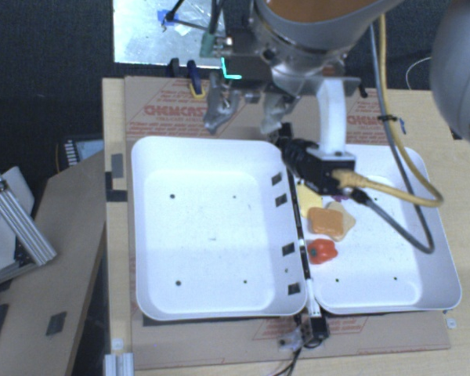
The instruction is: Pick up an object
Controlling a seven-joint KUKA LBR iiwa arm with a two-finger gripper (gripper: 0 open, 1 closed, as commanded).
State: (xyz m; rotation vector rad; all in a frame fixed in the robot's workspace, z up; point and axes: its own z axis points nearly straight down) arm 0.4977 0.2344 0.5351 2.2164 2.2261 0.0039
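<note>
- The gripper hangs above the bins' far edge, its two fingers spread apart, nothing between them.
- An orange toast-shaped piece and a red tomato-like piece lie touching in the right bin.

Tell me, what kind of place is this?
Probably a robot lab or workshop. A big robot arm reaches over two white bins on a bench with cardboard, and yellow cables trail across.

Arm: grey housing with orange band. Metallic end effector with two fingers. Yellow cable and black cables run alongside a white bracket.
</note>
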